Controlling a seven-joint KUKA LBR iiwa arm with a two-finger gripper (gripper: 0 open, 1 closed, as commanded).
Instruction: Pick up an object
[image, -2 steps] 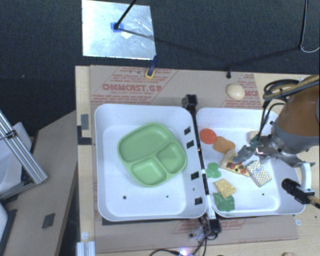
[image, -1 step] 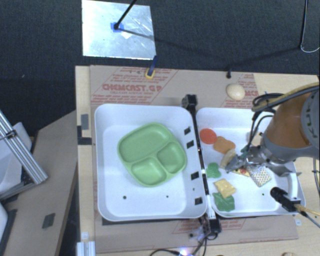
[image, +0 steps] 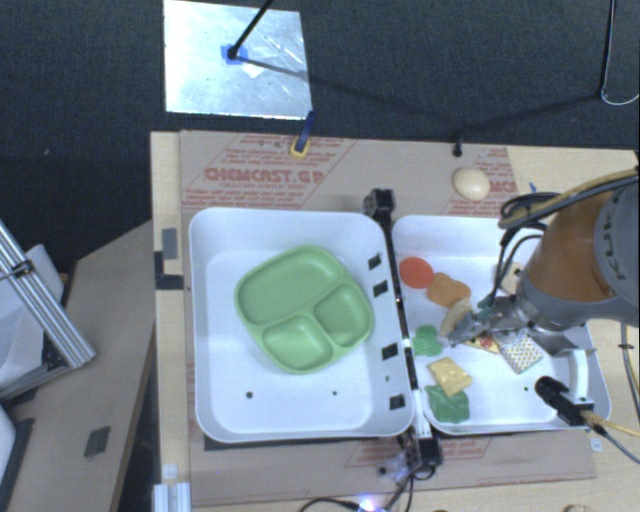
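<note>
white bins (image: 215, 300) on cardboard-lined bench (image: 260, 165) | dark floor | pincer (image: 462, 322) grip: cannot tell

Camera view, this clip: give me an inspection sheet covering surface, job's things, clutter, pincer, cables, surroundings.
Surface: bench with a printed cardboard sheet under two white bins; left bin, right bin.
Job's things: right bin holds a red disc, a brown piece, a yellow block, green pieces and, and a checkered piece.
Clutter: green divided plate in the left bin; cream egg-shaped thing on the cardboard.
Pincer: pincer low over the right bin's middle; grasp unclear.
Cables: black cables loop over the arm.
Surroundings: dark floor, shiny sheet beyond the bench.
</note>
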